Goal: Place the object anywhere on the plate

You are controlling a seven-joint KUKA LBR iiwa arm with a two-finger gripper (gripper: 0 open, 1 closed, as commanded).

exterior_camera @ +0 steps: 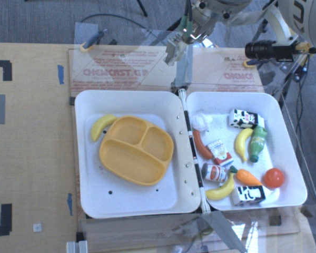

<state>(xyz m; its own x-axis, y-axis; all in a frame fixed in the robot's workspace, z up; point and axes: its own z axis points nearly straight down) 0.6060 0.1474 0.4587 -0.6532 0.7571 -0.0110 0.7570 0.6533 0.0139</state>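
The plate (pixel 137 154) lies in the left bin (pixel 87 194), well apart from the gripper (pixel 175 50), which is seen above the far edge of the bench, near where the two bins meet. Whether the gripper is spread or closed cannot be told: it is blurred against the clear sheet behind it, and nothing is seen held in it. The arm above it is cut off by the top edge of the view.

The plate is orange-yellow, rounded at the corners and divided into three compartments, one large and two smaller; nothing is seen lying on it. A yellow banana (pixel 101 125) is found just beside its far left corner, on the bin floor, touching or nearly touching the rim.

In the right bin (pixel 274 141) a second banana (pixel 243 144), a green bottle (pixel 257 144), a carrot (pixel 246 176), a red tomato (pixel 274 177) and a black-and-white carton (pixel 243 118) are crowded together; a small white object (pixel 200 122) near the divider is too indistinct to be named.
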